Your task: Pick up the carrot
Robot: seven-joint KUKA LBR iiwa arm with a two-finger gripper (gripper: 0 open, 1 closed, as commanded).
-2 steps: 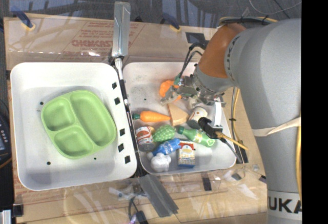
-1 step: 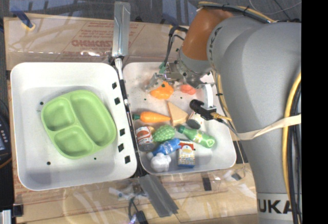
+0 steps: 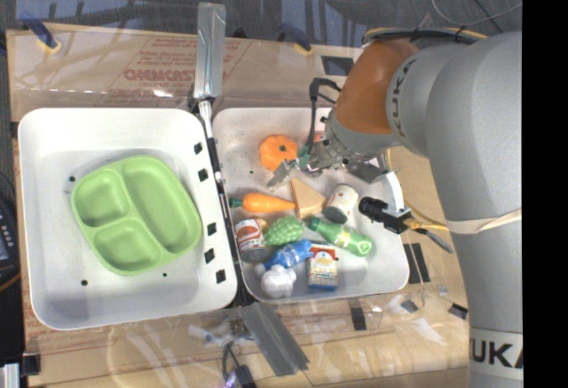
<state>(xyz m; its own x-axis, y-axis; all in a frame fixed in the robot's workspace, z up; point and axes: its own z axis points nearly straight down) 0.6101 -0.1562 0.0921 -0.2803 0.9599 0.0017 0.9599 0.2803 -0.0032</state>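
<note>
Landmark: the carrot (image 3: 266, 202), lying on its side near the left wall of the right bin (image 3: 390, 275), orange body with its tip toward the bin's middle.
Nearest the camera: a small carton (image 3: 324, 268) and a white rounded thing (image 3: 276, 282), both well below the carrot by the bin's front wall.
Just below the carrot: a small can (image 3: 250, 235), a green knobbly toy (image 3: 286, 230) and a blue packet (image 3: 293, 253).
Right of the carrot: a tan wedge (image 3: 306, 198) touching its tip; further right a white cup (image 3: 341, 200) and a green bottle (image 3: 342, 238).
Above the carrot: a small orange pumpkin (image 3: 279, 152).
Gripper (image 3: 306, 162): up and to the right of the carrot, beside the pumpkin, apart from the carrot; whether the jaws are apart or together cannot be told.
Left of the carrot: the left bin (image 3: 44, 155) with a green divided plate (image 3: 135, 213).
Farthest: the bench (image 3: 106, 67) beyond both bins.
</note>
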